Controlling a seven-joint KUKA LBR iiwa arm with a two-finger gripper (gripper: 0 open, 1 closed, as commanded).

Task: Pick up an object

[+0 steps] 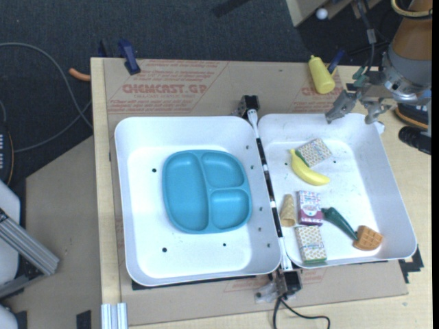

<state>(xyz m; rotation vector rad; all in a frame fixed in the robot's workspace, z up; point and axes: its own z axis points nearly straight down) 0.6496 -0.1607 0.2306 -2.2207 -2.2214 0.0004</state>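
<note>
A cardboard-topped bench on dark carpet bears two white bins. The right bin holds a banana near its middle. The gripper hangs over that bin's far edge, fingers spread wide, holding nothing.

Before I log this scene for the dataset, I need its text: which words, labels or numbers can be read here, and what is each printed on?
"CHEMCAST GP": red print on the brown board under the bins, left of centre at the top.
More red print on the same board near the yellow bottle: too blurred to read.
Small cartons in the right bin: printed faces too small to read.
</note>
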